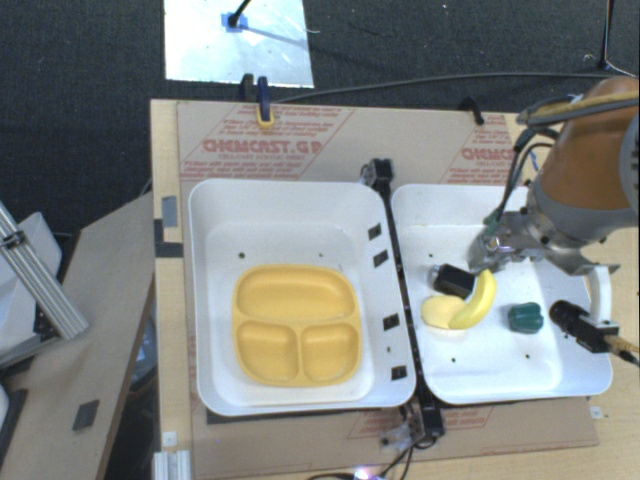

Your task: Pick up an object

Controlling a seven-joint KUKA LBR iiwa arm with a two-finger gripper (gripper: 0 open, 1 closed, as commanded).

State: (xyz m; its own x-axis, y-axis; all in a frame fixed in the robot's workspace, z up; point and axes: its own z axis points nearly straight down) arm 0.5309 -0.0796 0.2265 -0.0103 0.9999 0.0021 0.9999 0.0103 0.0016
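The gripper [497,250] hangs low over the right bin [440,373], and from here I cannot tell what state it is in; nothing shows in its hold. Nothing looks picked up yet, so the grab and lift are left. A banana [476,301] lies just below and beside it, touching a black block [453,281] and a pale yellow piece [437,313]. A green piece [525,317] sits nearby. The left bin [215,268] carries a yellow tray [296,322].

You have a yellow divided tray [296,323] in the white left bin [215,268]. The white right bin [500,383] holds a yellow banana [476,301], a teal object [525,317] and black pieces [452,281].
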